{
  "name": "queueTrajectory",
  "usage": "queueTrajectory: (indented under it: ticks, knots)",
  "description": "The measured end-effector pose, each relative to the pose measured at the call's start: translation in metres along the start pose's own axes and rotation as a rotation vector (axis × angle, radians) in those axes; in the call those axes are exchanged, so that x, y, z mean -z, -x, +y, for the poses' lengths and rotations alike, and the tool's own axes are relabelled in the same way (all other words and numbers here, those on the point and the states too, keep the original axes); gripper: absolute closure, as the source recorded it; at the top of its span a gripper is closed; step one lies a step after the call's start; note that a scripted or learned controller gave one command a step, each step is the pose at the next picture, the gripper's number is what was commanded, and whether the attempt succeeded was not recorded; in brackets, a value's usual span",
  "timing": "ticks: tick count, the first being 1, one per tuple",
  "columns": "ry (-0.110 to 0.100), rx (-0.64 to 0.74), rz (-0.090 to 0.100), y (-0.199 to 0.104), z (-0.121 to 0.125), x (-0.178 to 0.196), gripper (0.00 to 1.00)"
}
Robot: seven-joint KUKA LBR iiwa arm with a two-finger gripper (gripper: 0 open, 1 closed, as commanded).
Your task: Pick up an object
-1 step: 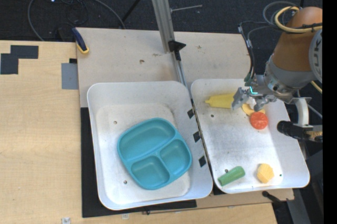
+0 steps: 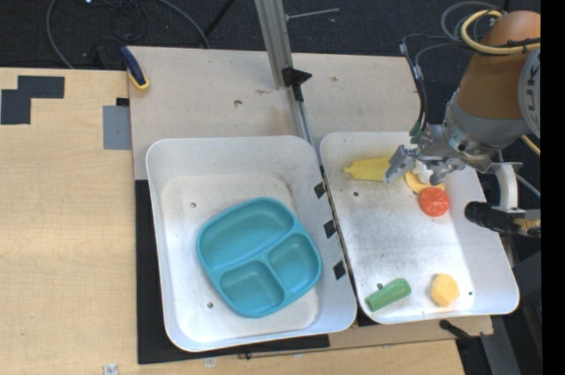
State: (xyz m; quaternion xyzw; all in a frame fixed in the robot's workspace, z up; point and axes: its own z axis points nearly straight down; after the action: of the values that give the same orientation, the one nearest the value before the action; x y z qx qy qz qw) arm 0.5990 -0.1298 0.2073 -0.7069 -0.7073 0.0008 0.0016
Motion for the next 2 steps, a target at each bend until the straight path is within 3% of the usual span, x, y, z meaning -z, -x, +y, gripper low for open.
queueTrajectory:
  ticks: [2]
  knots:
    - [-0.004,-0.001,0.000,-0.012,-0.010,-0.113,0.00]
